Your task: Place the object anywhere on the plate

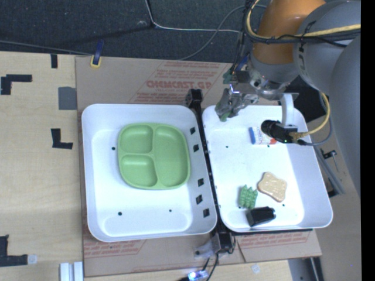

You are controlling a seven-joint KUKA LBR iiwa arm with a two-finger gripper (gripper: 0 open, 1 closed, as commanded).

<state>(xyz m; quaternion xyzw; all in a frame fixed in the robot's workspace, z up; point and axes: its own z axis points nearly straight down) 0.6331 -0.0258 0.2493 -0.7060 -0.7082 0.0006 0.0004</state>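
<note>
Here, two shallow white bins sit side by side on the table [35, 174]. The left bin [99, 215] holds a green plate [154, 156] with three compartments, lying flat near the bin's middle. The right bin [304, 174] holds four loose things. A tan, bread-shaped object [272, 186] lies toward the near right. Just left of it is a small green ridged object [247, 196], and just nearer than both is a black block [260, 215] close to the bin's near wall. A small blue object [252, 135] lies farther back, well apart from these three.

The grey arm [337, 28], with its orange band [284, 22], reaches in from the right. Its gripper [229, 107] hangs over the far left corner of the right bin, beside the divide between the bins. Whether the jaws stand apart or together cannot be told from this slant. Nothing shows between them. All four loose things rest on the bin floor, apart from the plate.
</note>
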